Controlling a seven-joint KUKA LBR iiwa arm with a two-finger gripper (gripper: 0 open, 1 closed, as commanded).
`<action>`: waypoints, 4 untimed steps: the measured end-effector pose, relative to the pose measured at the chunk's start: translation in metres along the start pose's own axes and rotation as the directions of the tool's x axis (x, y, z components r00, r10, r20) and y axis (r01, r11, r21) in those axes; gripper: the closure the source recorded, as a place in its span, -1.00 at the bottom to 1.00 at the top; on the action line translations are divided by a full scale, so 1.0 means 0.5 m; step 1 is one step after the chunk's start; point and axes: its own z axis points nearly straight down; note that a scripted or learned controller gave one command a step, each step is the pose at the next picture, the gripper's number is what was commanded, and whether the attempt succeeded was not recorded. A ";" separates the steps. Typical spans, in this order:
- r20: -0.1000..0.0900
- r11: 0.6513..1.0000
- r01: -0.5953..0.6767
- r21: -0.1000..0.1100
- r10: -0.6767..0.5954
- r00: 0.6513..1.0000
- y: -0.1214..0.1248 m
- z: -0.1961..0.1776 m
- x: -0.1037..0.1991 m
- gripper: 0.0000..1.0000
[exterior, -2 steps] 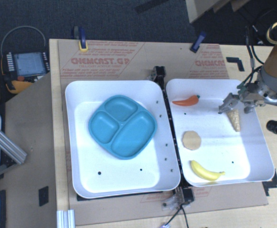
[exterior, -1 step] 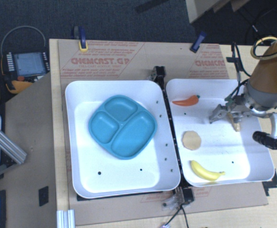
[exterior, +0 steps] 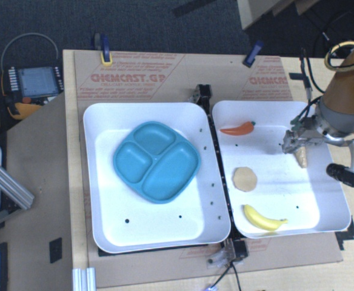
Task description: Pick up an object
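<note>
Whether the jaws are spread or pressed together cannot be told from this slanted view; the gripper [exterior: 296, 143] hangs low over the right bin [exterior: 322, 223], near its far right part, and a pale tan piece [exterior: 301, 157] lies just below it, too small to name and not clearly pinched. Behind it, the grey arm with its orange band [exterior: 345, 90] enters from the right and covers the bin's far right corner.

Three other things lie in the right bin. An orange carrot [exterior: 237, 128] rests near the far wall, close to the divide between the bins. A round tan cookie [exterior: 245, 179] sits toward the left wall, about mid-depth. A yellow banana [exterior: 262, 219] lies near the front wall, curved, apart from the cookie. Between the carrot, the cookie and the gripper, the bin floor is bare white, and the stretch right of the cookie and banana is open as well.

The left bin [exterior: 104, 132] holds a blue divided plate [exterior: 157, 161], set at a tilt in the middle, with bare floor on all sides and the widest room along the front edge.
</note>
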 end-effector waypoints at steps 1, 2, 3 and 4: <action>0.002 1.000 0.000 -0.006 0.000 1.000 -0.005 -0.126 -0.007 1.00; 0.003 1.000 0.002 -0.007 -0.002 1.000 0.017 -0.243 -0.001 1.00; 0.001 1.000 0.001 -0.003 -0.001 1.000 0.018 -0.279 -0.002 1.00; -0.003 1.000 0.006 0.002 -0.006 1.000 0.020 -0.293 0.108 1.00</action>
